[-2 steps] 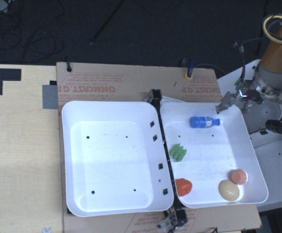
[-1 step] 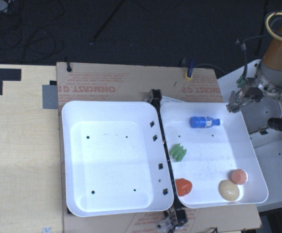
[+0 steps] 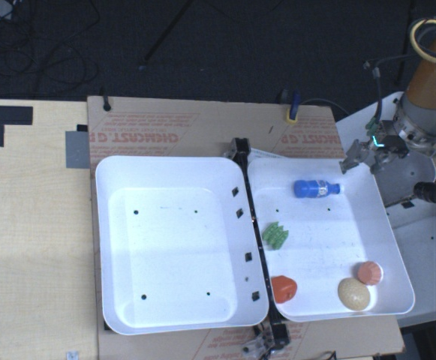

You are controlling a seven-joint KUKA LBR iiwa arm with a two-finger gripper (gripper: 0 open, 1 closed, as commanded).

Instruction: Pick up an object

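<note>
Right bin (image 3: 375, 201): blue bottle (image 3: 315, 189) far end; green piece (image 3: 275, 235) mid-left; red piece (image 3: 283, 288), beige ball (image 3: 354, 294), pink ball (image 3: 369, 273) near end.

One fixed overhead camera looks slantwise down on both bins (image 3: 105, 201).

blue bottle (image 3: 316, 189) — green toy (image 3: 275, 235) — red-orange piece (image 3: 283, 288) — cream ball (image 3: 353, 293) — pink ball (image 3: 369, 273)
</note>
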